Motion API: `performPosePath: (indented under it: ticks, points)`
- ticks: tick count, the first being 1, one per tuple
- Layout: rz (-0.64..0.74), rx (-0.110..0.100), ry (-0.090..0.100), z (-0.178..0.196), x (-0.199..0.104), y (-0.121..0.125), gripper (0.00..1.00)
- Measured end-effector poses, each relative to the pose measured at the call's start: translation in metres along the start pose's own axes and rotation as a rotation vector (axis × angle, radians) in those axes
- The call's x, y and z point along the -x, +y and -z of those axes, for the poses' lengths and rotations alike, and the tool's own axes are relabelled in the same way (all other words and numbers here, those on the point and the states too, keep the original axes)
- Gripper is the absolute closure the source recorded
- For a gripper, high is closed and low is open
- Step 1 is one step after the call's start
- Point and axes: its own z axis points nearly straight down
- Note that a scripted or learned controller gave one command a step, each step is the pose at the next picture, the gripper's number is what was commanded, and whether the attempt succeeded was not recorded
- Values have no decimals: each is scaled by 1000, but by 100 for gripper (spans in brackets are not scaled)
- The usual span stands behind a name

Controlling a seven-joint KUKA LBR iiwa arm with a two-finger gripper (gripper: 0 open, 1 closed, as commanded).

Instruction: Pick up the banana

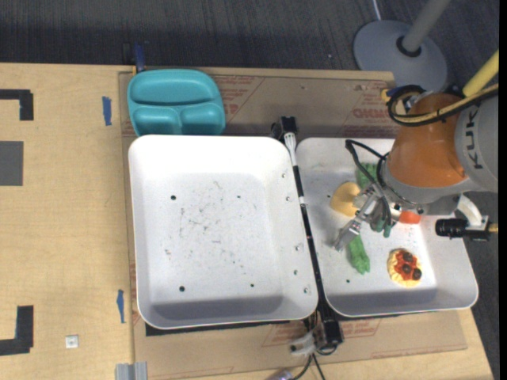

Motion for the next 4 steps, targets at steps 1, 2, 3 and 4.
performPosePath:
  ticks: [1,2,3,4]
  points:
    - [-448,-3,1,100,-73,11,0]
    - [-425,-5,5,100,-146,60,0]
    - [-583,-9,-2,42,-174,109,0]
    - [-566,-7,-9,39,-175,112,0]
